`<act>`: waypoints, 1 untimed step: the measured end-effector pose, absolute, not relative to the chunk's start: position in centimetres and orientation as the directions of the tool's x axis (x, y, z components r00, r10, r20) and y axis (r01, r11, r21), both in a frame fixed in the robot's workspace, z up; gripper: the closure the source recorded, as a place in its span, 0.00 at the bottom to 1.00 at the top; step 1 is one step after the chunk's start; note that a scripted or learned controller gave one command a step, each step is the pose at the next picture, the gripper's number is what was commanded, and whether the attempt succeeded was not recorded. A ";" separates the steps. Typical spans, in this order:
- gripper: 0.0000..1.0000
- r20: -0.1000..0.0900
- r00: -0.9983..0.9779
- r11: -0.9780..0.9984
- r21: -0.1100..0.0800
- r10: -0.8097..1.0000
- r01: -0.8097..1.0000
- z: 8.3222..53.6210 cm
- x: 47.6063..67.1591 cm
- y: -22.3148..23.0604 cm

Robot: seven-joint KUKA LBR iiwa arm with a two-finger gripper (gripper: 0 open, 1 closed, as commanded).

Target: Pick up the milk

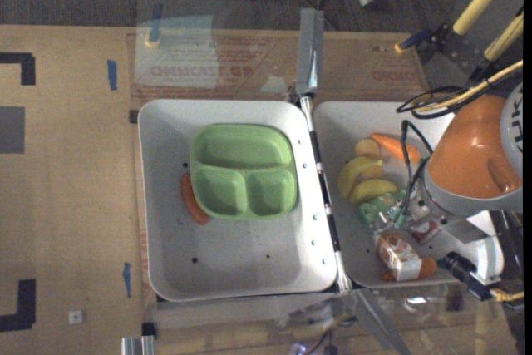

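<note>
So in the camera view the milk point(400, 256) is a small carton, mostly white with red-orange print on its sides, lying in the right bin point(332, 147) close to the near wall. Its long axis looks like it runs diagonally, from upper left to lower right, though it's small and a bit blurry, so which end is the top I can't say. Something orange sits tucked right against its lower right end. The gripper point(405, 214) is just above the carton, over a green item point(372, 212), and it's too cluttered there to judge its state. Bananas point(362, 179) and a carrot point(392, 145) lie further back. The left bin point(162, 212) holds a green divided plate point(243, 170).
</note>
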State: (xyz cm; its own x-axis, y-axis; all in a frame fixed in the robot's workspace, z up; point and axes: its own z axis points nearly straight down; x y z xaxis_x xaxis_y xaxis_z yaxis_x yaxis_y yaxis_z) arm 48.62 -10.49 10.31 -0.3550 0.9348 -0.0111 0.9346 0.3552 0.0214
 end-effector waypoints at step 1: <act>1.00 0.000 -0.280 0.280 0.000 0.960 0.960 18.4 48.0 -4.1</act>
State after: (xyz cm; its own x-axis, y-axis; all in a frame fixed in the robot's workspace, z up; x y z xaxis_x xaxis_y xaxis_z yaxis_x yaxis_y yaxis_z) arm 47.98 -4.08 18.43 -0.2795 0.9601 0.0000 0.9601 0.2795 0.0004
